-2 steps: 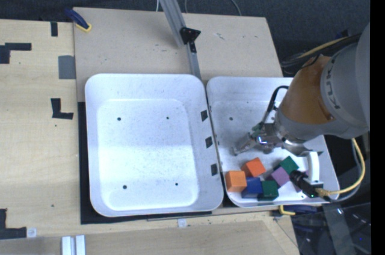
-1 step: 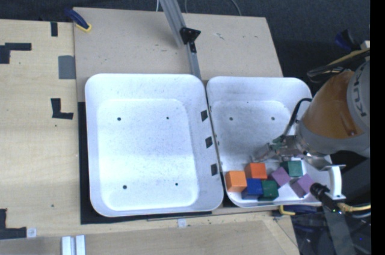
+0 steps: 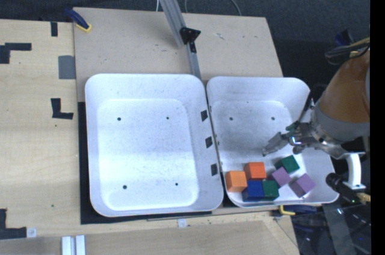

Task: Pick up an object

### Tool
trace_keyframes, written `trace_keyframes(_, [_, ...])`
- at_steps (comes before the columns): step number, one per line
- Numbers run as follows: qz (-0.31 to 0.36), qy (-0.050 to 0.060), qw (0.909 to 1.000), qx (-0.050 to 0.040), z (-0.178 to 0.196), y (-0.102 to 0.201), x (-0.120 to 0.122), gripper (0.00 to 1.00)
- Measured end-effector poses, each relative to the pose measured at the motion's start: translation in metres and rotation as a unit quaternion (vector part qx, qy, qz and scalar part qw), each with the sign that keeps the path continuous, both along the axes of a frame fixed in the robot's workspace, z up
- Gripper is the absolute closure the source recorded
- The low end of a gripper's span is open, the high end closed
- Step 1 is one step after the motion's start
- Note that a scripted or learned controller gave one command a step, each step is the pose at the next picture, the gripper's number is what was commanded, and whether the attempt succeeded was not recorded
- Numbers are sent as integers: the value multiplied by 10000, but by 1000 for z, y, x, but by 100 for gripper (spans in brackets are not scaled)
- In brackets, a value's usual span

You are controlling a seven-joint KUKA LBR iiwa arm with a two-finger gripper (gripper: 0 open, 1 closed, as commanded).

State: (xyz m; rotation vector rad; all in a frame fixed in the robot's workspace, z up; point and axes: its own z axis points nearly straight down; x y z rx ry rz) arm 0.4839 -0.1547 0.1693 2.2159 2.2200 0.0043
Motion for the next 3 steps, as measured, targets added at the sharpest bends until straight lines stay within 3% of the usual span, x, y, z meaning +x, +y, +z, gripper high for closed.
trace_keyframes(1, [-2,-10,10000,-9,191,-13,-1,0])
trace_keyframes(2, [25,6,10000,8,225,37,0,0])
trace_keyframes(3, [25,8,10000,7,258,90,17,0])
